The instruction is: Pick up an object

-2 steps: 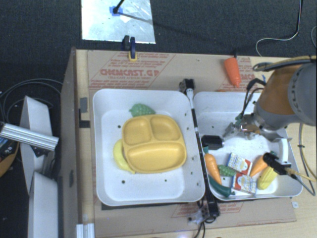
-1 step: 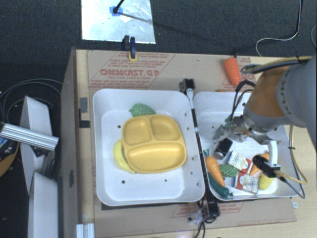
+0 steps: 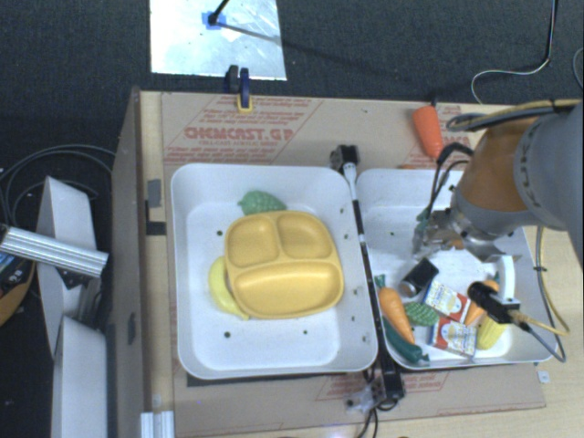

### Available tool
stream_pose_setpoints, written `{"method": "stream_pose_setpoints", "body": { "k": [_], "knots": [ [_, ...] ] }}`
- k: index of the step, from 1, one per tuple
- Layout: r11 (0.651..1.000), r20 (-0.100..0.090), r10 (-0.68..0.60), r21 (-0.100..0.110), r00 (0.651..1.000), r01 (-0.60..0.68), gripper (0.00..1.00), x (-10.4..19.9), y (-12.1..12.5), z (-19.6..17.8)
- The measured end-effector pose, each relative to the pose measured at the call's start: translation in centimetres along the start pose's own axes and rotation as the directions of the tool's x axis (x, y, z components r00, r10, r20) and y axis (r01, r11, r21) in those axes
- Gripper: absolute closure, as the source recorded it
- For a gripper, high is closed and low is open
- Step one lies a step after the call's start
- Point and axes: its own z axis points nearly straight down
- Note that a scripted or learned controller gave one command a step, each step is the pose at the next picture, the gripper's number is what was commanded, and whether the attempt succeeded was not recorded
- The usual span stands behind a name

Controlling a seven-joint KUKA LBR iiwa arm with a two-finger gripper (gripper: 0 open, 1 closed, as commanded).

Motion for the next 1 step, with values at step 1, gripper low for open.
{"method": "stream_pose_setpoints", "body": {
  "k": [1],
  "knots": [
    [1.0,0.0,0.0,0.0,1.0,0.0,0.0,0.0,0.0,0.01]
  ]
}}
